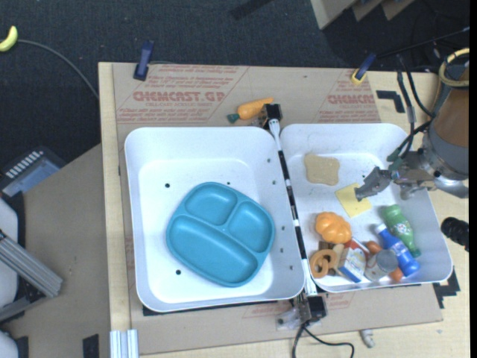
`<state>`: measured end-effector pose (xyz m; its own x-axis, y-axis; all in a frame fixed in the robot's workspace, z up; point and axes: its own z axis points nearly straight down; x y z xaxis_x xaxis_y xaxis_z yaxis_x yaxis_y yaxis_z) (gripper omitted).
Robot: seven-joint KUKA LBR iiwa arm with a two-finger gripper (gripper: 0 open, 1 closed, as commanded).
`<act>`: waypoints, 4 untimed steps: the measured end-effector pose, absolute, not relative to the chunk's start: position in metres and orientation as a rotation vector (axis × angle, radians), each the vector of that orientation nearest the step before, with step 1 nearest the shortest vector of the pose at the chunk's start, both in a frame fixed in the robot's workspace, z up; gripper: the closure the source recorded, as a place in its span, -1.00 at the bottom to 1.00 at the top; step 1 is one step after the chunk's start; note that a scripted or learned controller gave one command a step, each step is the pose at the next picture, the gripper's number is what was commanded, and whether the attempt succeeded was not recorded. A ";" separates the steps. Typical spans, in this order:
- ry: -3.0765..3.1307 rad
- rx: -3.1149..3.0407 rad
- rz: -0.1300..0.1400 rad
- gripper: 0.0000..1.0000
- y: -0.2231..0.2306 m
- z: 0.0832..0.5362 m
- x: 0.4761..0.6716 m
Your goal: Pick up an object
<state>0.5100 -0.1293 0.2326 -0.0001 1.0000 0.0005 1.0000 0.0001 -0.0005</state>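
Across the table (186, 88), two white bins sit side by side. Within the left bin (149, 162) lies a blue divided plate (220, 233). The right bin (350, 136) holds a tan sponge-like slab (322, 169), a yellow square (352, 201), an orange fruit-shaped toy (332, 227), a pretzel-shaped piece (323, 262), a green bottle (400, 228), a blue tube (396, 250) and small clutter at its near edge. Reaching in from the right, the hand (393, 183) hovers over the right bin's far right part, its dark fingers (370, 186) spread apart, gripping nothing, just above the yellow square.
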 end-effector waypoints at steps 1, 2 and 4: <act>-2.220 -2.219 0.002 -1.00 -0.103 0.155 0.534; -2.221 -2.221 0.000 -1.00 -0.092 0.084 0.510; -2.223 -2.222 -0.001 -1.00 -0.108 0.085 0.591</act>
